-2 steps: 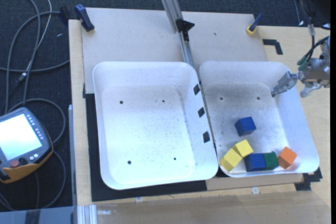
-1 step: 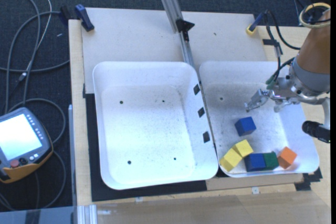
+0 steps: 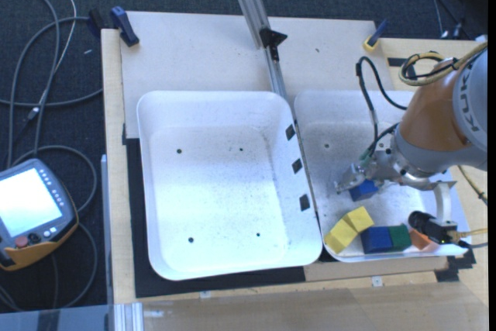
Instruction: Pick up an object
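The arm (image 3: 434, 120) reaches in from 3 o'clock and bends down over the right bin (image 3: 325, 101), its orange band sitting above the bin's 3 o'clock side. The gripper (image 3: 350, 184) hangs low near the middle of that bin, pointing toward 9 o'clock. A small blue piece (image 3: 364, 188) sits right at the gripper, touching or nearly touching it. At this slant I cannot tell whether the gripper is apart, together or clamped on that piece. The other loose things lie in a row along the bin's 6 o'clock wall. Two yellow blocks (image 3: 349, 227) sit at about 7 o'clock from the gripper, one leaning on the other. Just beside them, toward 3 o'clock, comes a blue block (image 3: 377, 239), then a green block (image 3: 400, 236) touching it, and then an orange piece (image 3: 421, 242) at the bin's 5 o'clock corner. The left bin (image 3: 155, 112) lies at 9 o'clock of the right one, their rims meeting. Off the bench (image 3: 194, 50), at its 9 o'clock side, a handheld screen unit (image 3: 31, 209) rests on the dark floor.
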Controlling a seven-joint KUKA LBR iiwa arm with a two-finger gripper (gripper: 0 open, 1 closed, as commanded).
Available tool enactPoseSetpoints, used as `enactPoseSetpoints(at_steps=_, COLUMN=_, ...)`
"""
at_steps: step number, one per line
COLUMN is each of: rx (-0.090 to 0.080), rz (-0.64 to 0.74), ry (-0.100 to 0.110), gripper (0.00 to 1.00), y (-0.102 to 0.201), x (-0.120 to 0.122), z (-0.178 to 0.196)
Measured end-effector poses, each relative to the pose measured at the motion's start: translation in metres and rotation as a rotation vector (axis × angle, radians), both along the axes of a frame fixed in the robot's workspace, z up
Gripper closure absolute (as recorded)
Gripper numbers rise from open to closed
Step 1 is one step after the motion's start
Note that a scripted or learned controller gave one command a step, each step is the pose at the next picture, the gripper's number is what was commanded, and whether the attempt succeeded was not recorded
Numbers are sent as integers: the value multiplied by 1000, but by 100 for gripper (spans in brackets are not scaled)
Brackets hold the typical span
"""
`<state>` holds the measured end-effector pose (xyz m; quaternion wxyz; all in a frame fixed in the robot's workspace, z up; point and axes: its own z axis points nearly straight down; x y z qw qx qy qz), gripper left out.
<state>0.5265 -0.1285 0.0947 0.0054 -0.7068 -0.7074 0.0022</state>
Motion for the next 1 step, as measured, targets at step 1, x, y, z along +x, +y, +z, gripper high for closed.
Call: enactPoseSetpoints(at_steps=1, rx=-3, rz=0, ry=-11, gripper=100, y=-1, x=3, z=15)
